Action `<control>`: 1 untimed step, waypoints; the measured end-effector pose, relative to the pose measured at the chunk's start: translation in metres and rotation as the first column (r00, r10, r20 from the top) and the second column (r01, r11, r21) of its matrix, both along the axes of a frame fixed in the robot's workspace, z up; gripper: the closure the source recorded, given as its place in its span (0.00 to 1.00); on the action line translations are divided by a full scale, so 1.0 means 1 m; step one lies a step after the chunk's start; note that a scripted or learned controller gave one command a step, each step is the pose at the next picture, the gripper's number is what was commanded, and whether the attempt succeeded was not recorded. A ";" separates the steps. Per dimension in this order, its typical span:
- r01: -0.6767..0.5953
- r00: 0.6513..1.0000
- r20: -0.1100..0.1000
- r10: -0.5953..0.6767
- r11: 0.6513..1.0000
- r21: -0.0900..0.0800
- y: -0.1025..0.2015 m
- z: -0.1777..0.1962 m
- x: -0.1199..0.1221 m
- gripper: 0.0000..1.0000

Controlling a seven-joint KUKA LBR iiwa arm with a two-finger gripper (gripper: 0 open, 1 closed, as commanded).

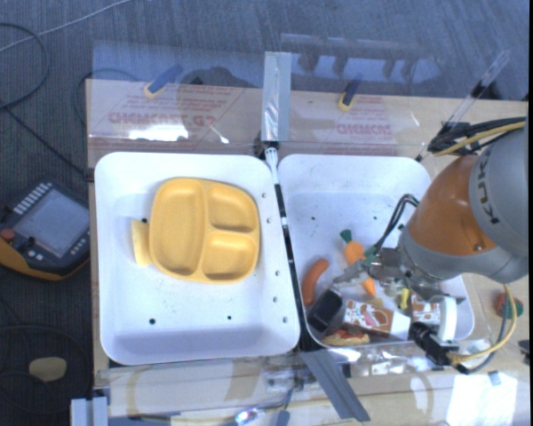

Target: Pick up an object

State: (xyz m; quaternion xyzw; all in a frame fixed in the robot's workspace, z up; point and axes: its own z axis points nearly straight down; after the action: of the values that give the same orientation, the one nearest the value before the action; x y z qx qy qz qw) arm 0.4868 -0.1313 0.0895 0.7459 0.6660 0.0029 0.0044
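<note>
Arm low over the right bin (pixel 355 171), its end effector (pixel 379 269) among the small items there.

The right bin serves as landmark: inside it, near its front wall, lie an orange sausage-shaped piece (pixel 314 277), a small carrot (pixel 353 249) with a green top, a black-capped bottle (pixel 360 316) with a red and brown label, and a white container (pixel 444 317). The end effector sits just right of the carrot, above the bottle; whether it is spread or pressed together cannot be told. Left of the right bin, the 2nd bin (pixel 115 238) holds a yellow divided tray (pixel 204 229). Both rest on the surface (pixel 186 114).
</note>
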 end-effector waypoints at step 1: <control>-0.003 1.000 0.001 0.003 1.000 0.003 0.002 0.009 0.001 1.00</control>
State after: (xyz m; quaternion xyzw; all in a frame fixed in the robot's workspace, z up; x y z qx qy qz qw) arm 0.4881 -0.1294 0.0989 0.7450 0.6670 0.0045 0.0036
